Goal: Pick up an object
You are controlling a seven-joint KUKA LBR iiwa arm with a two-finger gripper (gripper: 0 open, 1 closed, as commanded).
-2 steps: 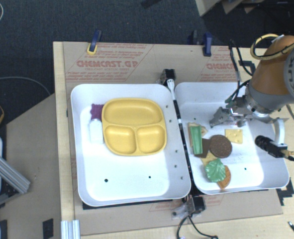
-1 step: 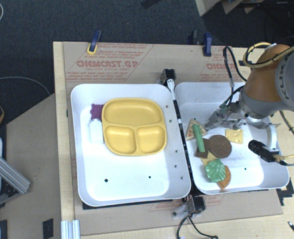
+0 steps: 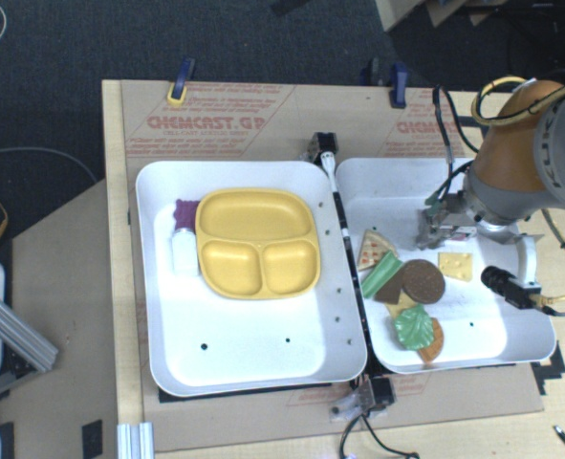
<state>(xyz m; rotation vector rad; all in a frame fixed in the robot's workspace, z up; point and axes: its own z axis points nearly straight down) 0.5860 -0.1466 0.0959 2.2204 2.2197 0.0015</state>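
two bins | one yellow tray | perhaps six food pieces

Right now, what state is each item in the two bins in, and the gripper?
Yellow three-compartment plastic plate: flat in left bin.
Purple block: tucked against the plate's left edge.
Brown round cookie: loose in right bin.
Green leaf toy: loose, overlapping other toys.
Gripper: low over right bin.
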